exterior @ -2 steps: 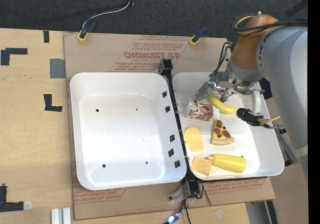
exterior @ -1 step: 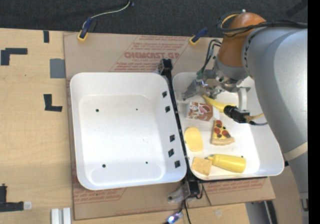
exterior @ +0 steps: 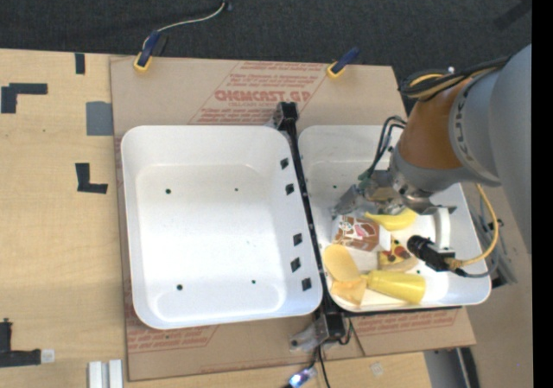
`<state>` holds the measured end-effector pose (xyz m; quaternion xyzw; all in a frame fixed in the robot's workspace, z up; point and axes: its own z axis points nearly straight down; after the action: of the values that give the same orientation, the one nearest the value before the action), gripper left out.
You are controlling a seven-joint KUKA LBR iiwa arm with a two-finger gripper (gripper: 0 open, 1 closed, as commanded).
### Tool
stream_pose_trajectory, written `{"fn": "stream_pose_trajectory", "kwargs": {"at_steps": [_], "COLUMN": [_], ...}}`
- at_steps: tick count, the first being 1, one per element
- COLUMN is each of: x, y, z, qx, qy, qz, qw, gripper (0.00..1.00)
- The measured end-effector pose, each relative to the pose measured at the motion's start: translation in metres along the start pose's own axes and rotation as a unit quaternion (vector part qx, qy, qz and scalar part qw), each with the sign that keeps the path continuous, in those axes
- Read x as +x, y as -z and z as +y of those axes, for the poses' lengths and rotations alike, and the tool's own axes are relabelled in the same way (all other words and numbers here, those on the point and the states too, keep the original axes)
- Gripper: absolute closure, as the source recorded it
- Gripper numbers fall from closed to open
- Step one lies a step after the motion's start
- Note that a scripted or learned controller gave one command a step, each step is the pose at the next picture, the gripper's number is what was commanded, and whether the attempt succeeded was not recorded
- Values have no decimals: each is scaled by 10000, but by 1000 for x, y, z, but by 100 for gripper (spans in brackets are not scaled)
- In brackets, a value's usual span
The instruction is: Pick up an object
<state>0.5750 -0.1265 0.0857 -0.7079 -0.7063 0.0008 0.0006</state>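
Where the arm [exterior: 449,131] comes down, it hangs over the right bin [exterior: 328,149]. I cannot tell how far apart the fingers are or whether they hold anything; the wrist hides them. Just below the arm lies a yellow banana [exterior: 390,219]. Beside the banana sits a brown packet [exterior: 358,232] with writing too small to read. Yellow pieces [exterior: 373,278] lie at the bin's near edge. Behind the bin, red letters on the cardboard [exterior: 251,92] say "CHEMCAST GP".
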Motion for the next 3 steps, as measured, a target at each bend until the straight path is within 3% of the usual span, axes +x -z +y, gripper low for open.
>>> {"fn": "stream_pose_trajectory", "kwargs": {"at_steps": [1,2,3], "x": [1,6,34], "y": [10,225,351], "z": [3,-4,46], "qx": [-16,-95,-99], "qy": [18,25,42], "qz": [-8,-15,-14], "qw": [10000,10000,9999], "gripper": [100,100,100]}}
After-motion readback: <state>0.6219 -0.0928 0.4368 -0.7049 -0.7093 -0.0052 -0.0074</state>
